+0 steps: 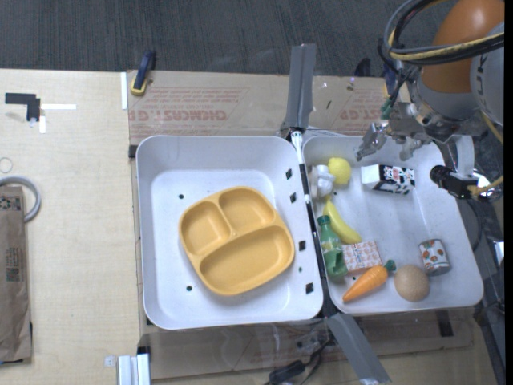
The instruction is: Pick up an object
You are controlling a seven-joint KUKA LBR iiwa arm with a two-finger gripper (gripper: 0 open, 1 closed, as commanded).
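1. A yellow three-compartment plastic plate (236, 240) lies in the left white bin (152, 215).
2. The right white bin (461, 239) holds a lemon (340, 170), banana (342, 225), green bottle (329, 243), carrot (365, 283), egg (411, 283) and a black-and-white carton (388, 176).
3. The metal two-finger gripper (375, 143) hangs over that bin's far edge, fingers parted, holding nothing.

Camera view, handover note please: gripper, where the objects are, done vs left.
Gripper: over the right bin's back edge, nothing visible between its fingers.
Right bin holds: cow-print carton closest to the gripper, lemon, banana, green bottle, snack box, carrot, egg, small can.
Left bin: yellow divided plate.
Done: no pick yet.
Left: descend, grasp one object, lift.
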